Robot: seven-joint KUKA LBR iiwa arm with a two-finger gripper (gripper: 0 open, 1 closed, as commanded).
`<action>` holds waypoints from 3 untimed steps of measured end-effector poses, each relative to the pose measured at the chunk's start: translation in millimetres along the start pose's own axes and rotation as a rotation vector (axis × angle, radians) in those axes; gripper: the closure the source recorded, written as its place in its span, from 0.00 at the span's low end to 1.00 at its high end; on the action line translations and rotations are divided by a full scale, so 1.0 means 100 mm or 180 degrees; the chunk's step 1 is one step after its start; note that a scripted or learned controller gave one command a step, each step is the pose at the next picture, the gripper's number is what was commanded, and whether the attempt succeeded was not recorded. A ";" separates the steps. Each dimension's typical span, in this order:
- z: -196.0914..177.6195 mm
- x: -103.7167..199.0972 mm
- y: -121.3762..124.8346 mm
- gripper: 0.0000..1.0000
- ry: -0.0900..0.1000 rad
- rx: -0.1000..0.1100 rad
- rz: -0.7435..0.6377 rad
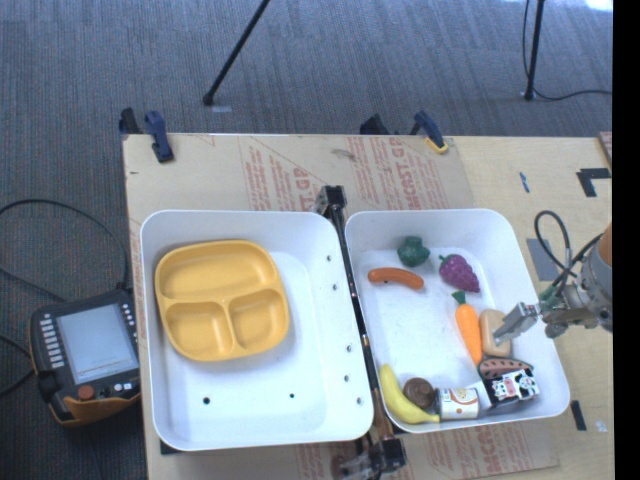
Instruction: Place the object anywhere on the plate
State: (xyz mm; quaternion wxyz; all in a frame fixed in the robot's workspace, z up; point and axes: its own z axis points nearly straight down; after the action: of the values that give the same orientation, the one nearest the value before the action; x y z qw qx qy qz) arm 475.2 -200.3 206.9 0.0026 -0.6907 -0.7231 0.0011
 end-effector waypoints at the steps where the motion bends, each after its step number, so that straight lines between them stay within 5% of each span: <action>1: 0.00 0.00 0.00 0.00 0.0000 0.0000 0.0000; 3: 0.00 0.00 0.00 0.00 0.0000 0.0000 0.0000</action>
State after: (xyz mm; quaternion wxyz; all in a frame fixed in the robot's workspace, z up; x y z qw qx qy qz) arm 475.3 -200.3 206.9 0.0026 -0.6907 -0.7231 0.0011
